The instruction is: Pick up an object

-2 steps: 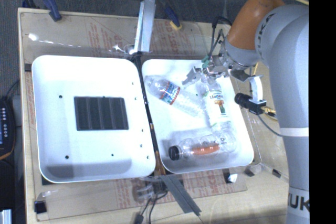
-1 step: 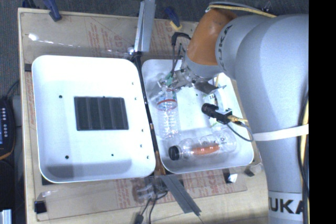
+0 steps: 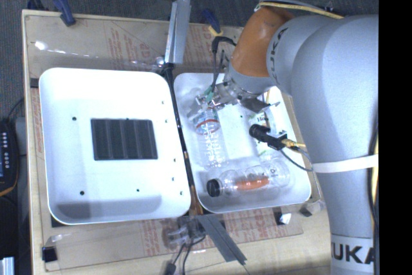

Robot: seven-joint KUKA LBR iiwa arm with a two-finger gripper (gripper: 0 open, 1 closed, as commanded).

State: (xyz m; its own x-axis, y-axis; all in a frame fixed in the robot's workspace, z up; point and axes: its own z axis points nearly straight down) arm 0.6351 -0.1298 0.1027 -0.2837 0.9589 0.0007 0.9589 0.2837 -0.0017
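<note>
Approach step, by judgement. End effector (image 3: 213, 98) at clear plastic bottle's (image 3: 211, 140) twelve-o'clock end; grip state indiscernible. Next: lower squarely, clamp.

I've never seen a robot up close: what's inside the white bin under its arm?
Two clear plastic bottles. One bottle lies by the gripper; a black-capped bottle with something orange inside lies along the bin's near wall. The arm hides the bin's far right corner.
</note>
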